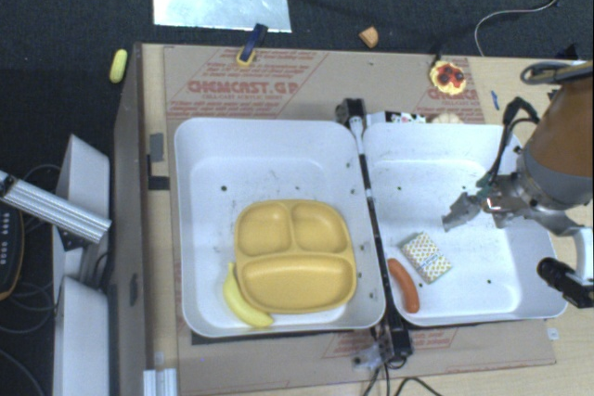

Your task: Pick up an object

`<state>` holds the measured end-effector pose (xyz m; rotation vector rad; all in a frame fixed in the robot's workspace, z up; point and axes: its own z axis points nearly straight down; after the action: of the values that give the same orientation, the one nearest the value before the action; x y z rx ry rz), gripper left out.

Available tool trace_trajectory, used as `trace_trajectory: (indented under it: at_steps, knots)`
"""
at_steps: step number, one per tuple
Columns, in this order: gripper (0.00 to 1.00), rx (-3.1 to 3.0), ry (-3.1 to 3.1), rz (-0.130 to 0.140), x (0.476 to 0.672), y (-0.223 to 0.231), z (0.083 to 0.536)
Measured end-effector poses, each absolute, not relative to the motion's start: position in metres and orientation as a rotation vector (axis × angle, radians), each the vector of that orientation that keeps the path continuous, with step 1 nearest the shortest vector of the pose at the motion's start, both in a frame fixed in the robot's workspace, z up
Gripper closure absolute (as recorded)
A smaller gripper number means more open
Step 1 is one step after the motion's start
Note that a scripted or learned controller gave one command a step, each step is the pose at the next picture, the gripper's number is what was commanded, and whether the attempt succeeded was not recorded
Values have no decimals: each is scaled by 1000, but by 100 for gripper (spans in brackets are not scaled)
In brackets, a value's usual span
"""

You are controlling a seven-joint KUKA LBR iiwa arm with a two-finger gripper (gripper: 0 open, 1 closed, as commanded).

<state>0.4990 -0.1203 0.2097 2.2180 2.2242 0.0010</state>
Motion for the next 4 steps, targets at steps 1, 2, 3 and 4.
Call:
trace_trajectory:
  at_steps: [1, 2, 3, 4]
  knots:
    - [0, 2222, 2223, -1, 488, -84, 93]
    - [0, 2215, 2221, 3, 584, -144, 123]
    - [0, 2218, 2226, 0, 536, -88, 106]
    - [0, 2220, 2222, 1, 506, -89, 84]
